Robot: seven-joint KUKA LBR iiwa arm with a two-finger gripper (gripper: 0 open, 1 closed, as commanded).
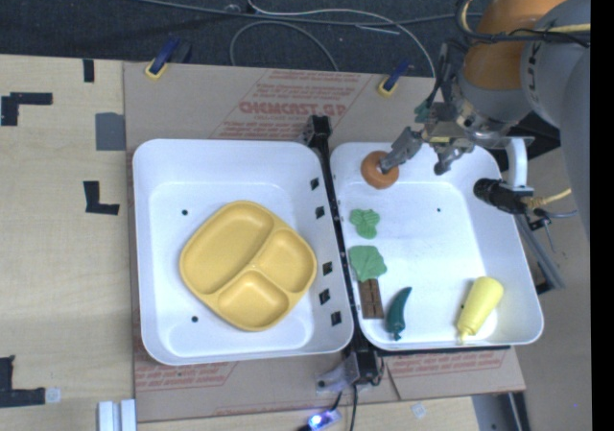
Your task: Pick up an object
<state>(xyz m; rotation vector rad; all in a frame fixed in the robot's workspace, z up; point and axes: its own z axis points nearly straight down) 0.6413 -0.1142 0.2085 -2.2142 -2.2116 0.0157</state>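
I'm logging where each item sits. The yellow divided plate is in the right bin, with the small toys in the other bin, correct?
Not quite. The camera view shows the yellow divided plate in the left bin. The small toys, like the yellow one, lie in the right bin.

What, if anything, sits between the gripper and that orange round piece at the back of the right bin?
Nothing visible. The gripper hangs spread over the back edge of the right bin, and one finger already overlaps the orange round piece. The two green pieces lie nearer the front, clear of that path.
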